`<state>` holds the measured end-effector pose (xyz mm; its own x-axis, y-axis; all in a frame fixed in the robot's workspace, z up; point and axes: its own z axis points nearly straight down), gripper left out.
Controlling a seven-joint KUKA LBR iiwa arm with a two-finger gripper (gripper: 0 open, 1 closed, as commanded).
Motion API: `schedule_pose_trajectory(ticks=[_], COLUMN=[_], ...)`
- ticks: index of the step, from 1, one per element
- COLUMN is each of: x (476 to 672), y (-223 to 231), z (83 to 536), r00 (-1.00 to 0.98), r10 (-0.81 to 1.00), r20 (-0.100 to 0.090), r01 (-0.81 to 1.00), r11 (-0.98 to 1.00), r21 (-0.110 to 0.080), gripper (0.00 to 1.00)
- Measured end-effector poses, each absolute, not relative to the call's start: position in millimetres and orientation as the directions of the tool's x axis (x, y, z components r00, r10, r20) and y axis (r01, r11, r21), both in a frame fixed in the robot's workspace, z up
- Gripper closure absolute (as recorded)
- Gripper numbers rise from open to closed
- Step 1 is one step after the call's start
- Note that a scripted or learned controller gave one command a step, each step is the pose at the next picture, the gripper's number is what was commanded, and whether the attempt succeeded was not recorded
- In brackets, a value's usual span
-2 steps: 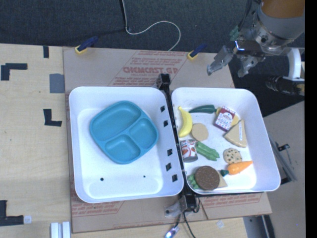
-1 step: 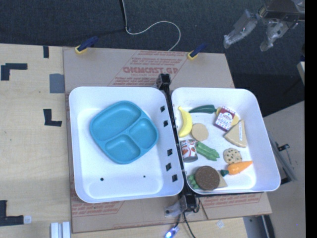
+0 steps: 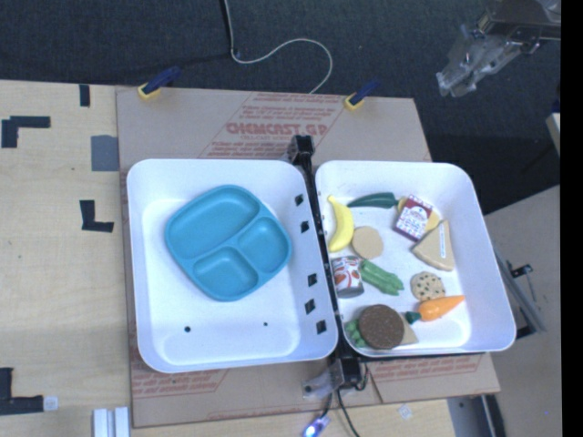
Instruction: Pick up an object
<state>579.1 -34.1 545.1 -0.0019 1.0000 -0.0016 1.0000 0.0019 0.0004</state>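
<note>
Gripper [image 3: 466, 69] sits at the upper right of the camera view, above the dark floor and well apart from both bins; whether it is open or closed cannot be told, and nothing shows in its grasp. Right bin [image 3: 455, 182] holds the toy food: banana [image 3: 340, 223], green bean [image 3: 372, 200], red carton [image 3: 413, 218], sandwich wedge [image 3: 437, 246], can [image 3: 346, 276], cookie [image 3: 426, 286], carrot [image 3: 439, 307], burger [image 3: 381, 327]. Left bin [image 3: 150, 185] holds a blue divided plate [image 3: 228, 241].
</note>
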Motion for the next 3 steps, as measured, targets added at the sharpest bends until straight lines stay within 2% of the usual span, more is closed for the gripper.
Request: schedule_pose_trajectory(ticks=[3], x=[580.1], y=[-33], z=[575], r00=[-0.004], r10=[1.000], r20=[-0.003], r01=[1.000], r11=[0.004], r21=[0.000], gripper=[1.00])
